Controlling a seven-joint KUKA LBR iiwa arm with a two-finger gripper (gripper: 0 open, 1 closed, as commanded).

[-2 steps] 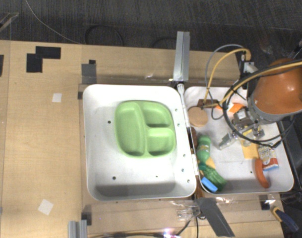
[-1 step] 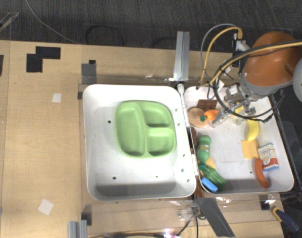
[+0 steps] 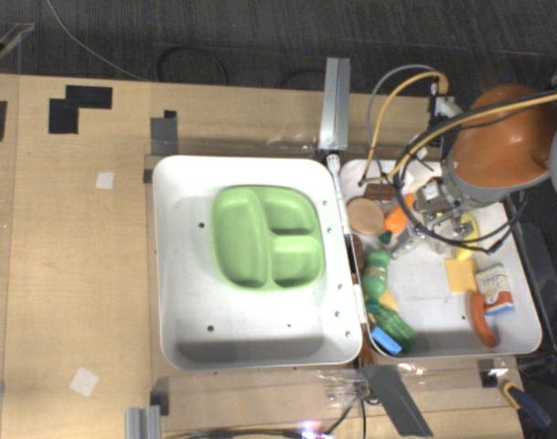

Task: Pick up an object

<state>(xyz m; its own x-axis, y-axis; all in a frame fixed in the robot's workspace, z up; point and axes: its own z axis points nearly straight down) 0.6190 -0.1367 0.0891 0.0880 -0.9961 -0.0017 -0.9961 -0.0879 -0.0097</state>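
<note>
My gripper [image 3: 428, 219] hangs over the upper left part of the right bin [image 3: 525, 337], below the arm's orange band [image 3: 499, 146]. It is low among cables, close beside a small orange item [image 3: 397, 219] and a round brown piece [image 3: 363, 216]. Below these, along the bin's left wall, lie a green bottle [image 3: 377, 278] and a blue item [image 3: 385, 340]. A yellow block [image 3: 460, 273], a red and white packet [image 3: 494, 290] and an orange-brown sausage shape [image 3: 483, 322] lie to the right. I see nothing held.
The left bin [image 3: 182, 337] holds a green divided plate [image 3: 264, 237]. Metal brackets [image 3: 334, 103] stand at the bins' far edge. Yellow and black cables [image 3: 397, 117] loop above the right bin. Wooden bench lies to the left.
</note>
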